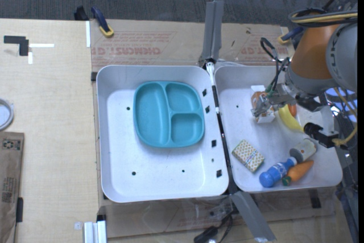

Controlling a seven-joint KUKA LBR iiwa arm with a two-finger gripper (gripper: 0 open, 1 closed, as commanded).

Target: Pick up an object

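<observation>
The hand [263, 108] hangs low in the right bin [239, 85], toward its 12 o'clock wall; whether it grips anything, I cannot tell. Just at its 3 o'clock lies the banana [289, 120]: probably light, smooth and curved, best pinched across its middle.

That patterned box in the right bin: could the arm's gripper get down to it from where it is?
Probably yes. The patterned box lies flat with bare floor around it, apart from the blue bottle nearby, and the gripper hovers close by.
</observation>
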